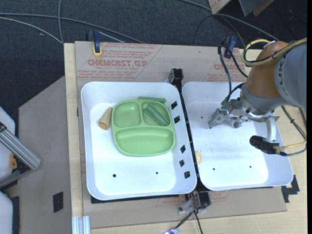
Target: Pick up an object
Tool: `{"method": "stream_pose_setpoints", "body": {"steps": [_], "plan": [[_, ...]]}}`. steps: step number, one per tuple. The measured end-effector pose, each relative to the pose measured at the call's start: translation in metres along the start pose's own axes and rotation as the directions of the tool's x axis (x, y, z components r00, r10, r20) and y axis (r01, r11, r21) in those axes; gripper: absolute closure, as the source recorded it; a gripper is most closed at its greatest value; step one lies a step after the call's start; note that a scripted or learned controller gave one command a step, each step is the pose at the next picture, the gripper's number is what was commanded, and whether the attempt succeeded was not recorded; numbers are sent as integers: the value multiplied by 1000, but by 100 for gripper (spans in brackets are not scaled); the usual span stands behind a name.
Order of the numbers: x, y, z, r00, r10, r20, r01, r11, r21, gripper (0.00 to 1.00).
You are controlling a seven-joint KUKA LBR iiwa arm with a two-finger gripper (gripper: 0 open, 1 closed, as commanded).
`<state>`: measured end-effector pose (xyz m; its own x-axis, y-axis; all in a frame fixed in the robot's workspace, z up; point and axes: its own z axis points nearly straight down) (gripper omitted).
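The gripper hangs over the right bin; its state cannot be told. Well to its left, in the left bin, lie a green divided plate, a green piece on it, and an ice-cream cone just beside its left edge.

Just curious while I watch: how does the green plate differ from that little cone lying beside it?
The green plate is broad, flat and split into compartments; the cone is small, tapered and undivided. The plate is light green, the cone tan. The plate sits near the middle of the left bin, the cone at its left edge. Both lie in that same white bin.
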<state>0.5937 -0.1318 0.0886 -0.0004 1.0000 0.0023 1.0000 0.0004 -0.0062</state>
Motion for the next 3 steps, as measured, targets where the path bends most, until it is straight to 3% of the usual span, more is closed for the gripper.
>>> {"method": "stream_pose_setpoints", "body": {"steps": [1,3], "plan": [[0,2,-14,1000,0,1,0,1000,-6,100],[-5,-8,-121,1000,0,3,0,1000,-12,100]]}}
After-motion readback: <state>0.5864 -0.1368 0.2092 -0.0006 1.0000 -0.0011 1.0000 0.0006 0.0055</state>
